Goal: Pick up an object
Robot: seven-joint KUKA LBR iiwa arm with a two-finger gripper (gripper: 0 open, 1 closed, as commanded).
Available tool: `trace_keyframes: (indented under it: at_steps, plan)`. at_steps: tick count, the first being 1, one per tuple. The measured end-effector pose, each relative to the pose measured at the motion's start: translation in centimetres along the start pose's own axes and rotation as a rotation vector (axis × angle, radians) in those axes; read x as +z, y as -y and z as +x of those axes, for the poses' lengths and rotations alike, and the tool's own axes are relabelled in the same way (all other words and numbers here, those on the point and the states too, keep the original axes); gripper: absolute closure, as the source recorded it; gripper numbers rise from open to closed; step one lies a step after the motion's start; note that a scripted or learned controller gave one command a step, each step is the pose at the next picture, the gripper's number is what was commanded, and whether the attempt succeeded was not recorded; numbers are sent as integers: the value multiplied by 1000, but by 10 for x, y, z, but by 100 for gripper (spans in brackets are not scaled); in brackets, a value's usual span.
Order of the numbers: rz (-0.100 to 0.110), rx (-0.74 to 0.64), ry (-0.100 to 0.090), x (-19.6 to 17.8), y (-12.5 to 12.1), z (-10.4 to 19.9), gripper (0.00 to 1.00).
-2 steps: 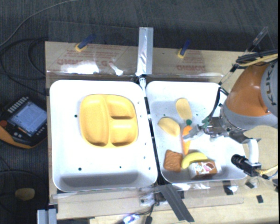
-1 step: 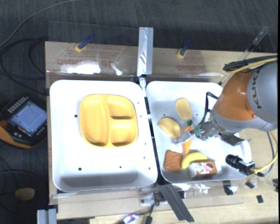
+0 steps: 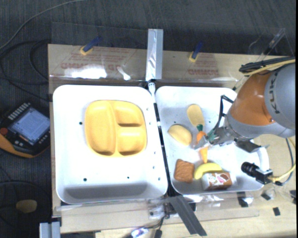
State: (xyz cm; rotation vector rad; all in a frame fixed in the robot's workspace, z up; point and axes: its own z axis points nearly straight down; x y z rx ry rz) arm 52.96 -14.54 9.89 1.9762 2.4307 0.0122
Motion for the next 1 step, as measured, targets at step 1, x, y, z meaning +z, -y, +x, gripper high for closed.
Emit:
trace_keyframes:
  at_steps: [1]
  plan:
    - [13,52,-2,-84,-50,66,100]
